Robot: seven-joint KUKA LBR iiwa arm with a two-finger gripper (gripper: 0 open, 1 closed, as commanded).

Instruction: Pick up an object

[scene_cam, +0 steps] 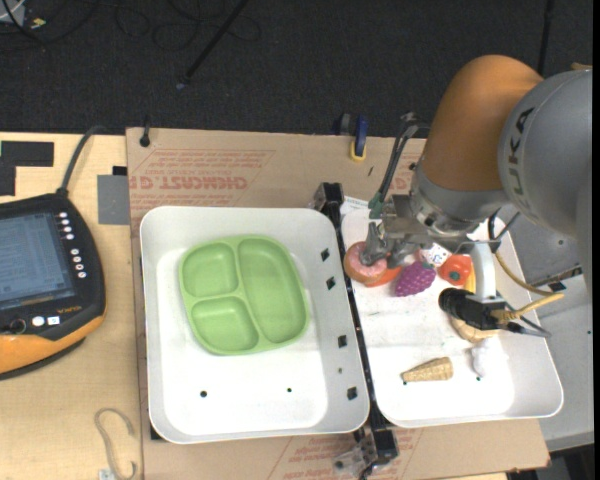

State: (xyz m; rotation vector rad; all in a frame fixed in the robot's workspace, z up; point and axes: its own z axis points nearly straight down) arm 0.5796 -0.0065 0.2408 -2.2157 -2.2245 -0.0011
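Two shallow white plastic bins (170,268), smooth, slight sheen. Green three-compartment plastic tray (245,296), glossy. Brown cardboard sheet (220,168) on table, matt, red print. Pink ring-shaped toy doughnut (365,265), shiny plastic look. Purple knobbly grape-like toy (414,280), bumpy surface. Tan waffle-textured cone (427,371), ridged. Grey robot arm casing (560,148), smooth satin; orange band (480,118) glossy. Dark floor covering (280,48), rough, carpet-like.

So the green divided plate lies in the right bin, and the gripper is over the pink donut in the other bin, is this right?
Not quite. The camera view shows the green divided plate in the left bin, not the right one. The gripper is over the pink donut in the other bin, the right bin, as you said.
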